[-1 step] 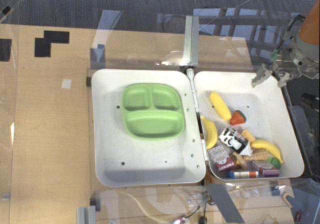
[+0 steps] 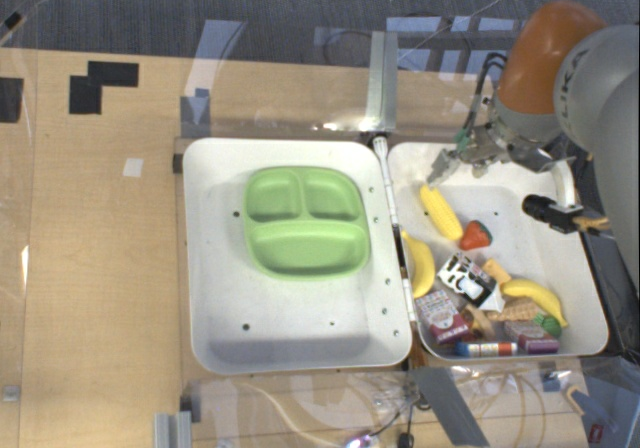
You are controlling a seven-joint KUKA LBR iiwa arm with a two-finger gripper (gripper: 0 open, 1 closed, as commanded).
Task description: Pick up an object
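My gripper (image 2: 456, 167) hovers over the far left part of the right bin (image 2: 596, 316), open, with nothing between its fingers. Just below it lies a yellow banana-like piece (image 2: 441, 213), and a red strawberry (image 2: 476, 234) sits beside that. Further toward the front lie a yellow banana (image 2: 421, 266) against the bin's left wall, a black-and-white item (image 2: 466, 279) and another banana (image 2: 535, 296). The grey arm with its orange band (image 2: 545, 46) reaches in from the upper right.
A green divided plate (image 2: 303, 220) lies in the left bin (image 2: 220, 326). At the right bin's front edge a packet (image 2: 440, 314), a red-and-blue marker (image 2: 487, 347) and small purple and green pieces crowd together. A metal divider (image 2: 392, 226) separates the bins.
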